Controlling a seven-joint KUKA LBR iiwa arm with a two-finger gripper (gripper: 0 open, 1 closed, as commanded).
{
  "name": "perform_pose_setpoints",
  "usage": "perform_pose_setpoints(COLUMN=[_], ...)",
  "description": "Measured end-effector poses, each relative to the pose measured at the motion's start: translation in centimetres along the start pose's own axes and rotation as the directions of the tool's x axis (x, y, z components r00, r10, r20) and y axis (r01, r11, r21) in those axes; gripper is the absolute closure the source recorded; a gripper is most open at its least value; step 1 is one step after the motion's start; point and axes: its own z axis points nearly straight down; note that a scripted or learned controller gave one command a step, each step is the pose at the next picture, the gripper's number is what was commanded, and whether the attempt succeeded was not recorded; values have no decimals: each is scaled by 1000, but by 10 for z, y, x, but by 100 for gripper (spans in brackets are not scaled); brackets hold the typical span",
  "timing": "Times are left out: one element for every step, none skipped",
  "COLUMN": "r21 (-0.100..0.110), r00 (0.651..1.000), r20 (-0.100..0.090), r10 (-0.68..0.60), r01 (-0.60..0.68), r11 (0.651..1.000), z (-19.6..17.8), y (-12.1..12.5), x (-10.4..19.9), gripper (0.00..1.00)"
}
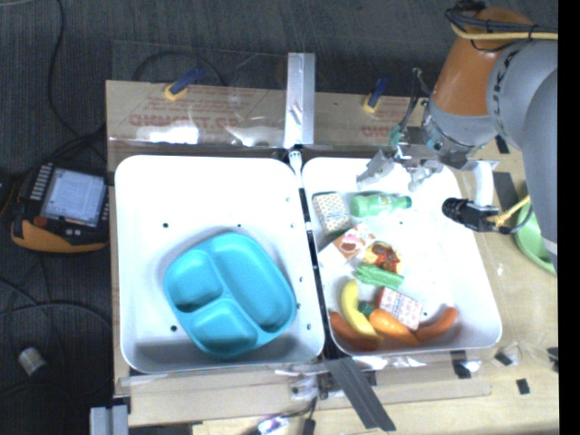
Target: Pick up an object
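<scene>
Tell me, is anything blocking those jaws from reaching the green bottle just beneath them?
Nothing visible does. The gripper hovers just above the green bottle at the far end of the right bin, with bare space between them. The small box lies beside the bottle, not over it.

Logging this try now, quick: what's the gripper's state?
Gripper: open, holding nothing, above the green bottle in the right bin.

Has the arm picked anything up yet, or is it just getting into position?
Nothing looks picked yet. The gripper hangs over the far end of the right bin, just above the green bottle, which lies flat on the bin floor. The banana and the other items sit near the front. The blue divided tray lies in the left bin. Descent, grasp and lift remain.
</scene>
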Motion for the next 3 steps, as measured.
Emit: perform_pose_setpoints(r21=[0, -3, 26], r00=[976, 945, 993], r20=[3, 0, -17], r10=[-220, -327, -116], r01=[220, 327, 116], r11=[976, 945, 993], z=[45, 97, 104], y=[-14, -86, 18], x=[-56, -26, -90], gripper=[0, 0, 0])
